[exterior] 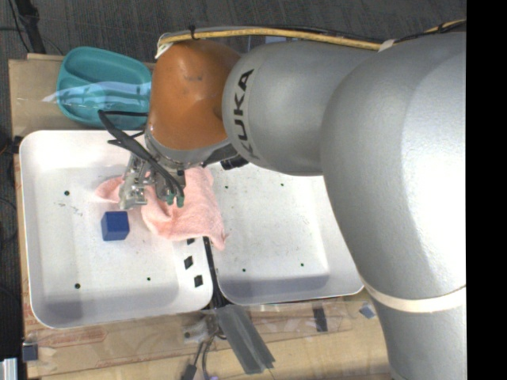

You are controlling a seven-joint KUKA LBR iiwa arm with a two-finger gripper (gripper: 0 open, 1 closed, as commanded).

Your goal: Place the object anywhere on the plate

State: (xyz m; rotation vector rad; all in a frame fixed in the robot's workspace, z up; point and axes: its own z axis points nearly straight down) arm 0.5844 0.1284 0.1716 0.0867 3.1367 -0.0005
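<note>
A small blue cube (115, 226) lies on the floor of the left bin (36, 236). Right of it a crumpled pink cloth (188, 212) spreads to the wall between the two bins. My gripper (152, 191) hangs over the cloth's left part, just above and to the right of the cube. Its fingers stand apart, one metal finger (131, 190) on the left and a green-tipped one (176, 198) on the right, with their tips down at the cloth. I see nothing lifted between them. The orange band and the wrist hide the cloth's upper part.
A teal dish-like object (99, 85) sits beyond the left bin's far edge, outside both bins. The right bin (277, 236) lies beside the cloth, its right part covered by the big grey arm (380, 133).
</note>
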